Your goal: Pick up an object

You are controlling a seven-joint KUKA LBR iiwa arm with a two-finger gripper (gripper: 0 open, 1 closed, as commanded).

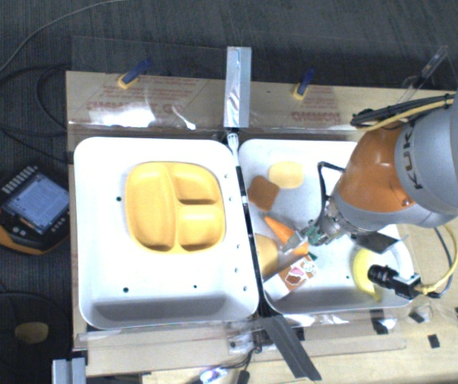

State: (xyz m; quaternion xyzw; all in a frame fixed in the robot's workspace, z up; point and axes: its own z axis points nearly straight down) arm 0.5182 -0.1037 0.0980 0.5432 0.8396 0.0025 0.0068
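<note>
The right bin (336,293) holds several small objects. A pale yellow round piece (285,174) lies at the back, with a brown block (264,191) beside it. An orange carrot-shaped piece (277,228) lies near the bin's left wall, above a tan rounded piece (264,253). A small printed packet (297,274) sits toward the front. A yellow ball (364,270) rests at the front right. My gripper (301,242) is low in this bin, its tip right beside the orange piece and just above the packet. The grey and orange arm (384,184) covers the bin's right part.
The left bin (101,278) holds a yellow divided tray (175,205). A ridge (244,214) separates the two bins. A black and orange hand-held controller (22,207) lies on the floor to the left. Cables (436,274) hang by the arm's wrist.
</note>
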